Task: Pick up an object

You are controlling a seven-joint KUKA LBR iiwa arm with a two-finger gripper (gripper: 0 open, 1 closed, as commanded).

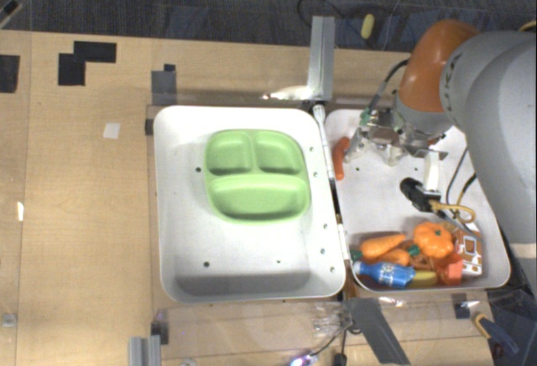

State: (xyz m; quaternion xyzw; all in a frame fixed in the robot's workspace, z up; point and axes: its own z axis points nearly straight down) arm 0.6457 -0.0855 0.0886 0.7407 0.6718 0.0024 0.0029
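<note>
My gripper (373,151) hangs over the far part of the right bin (377,205), its fingers spread open with only bare white floor between them. A red-orange stick-like toy (338,156) lies just left of it against the bin's left wall. Along the near wall lies a heap of toys: an orange carrot (382,246), an orange pumpkin (434,239), a blue bottle (387,274) and a red-and-white piece (464,259). None of them touches the gripper.
The left bin (180,213) bears a green divided plate (254,174) at its middle. A metal post (321,58) stands at the back between the bins. The arm's grey body (495,129) covers the right bin's far right side.
</note>
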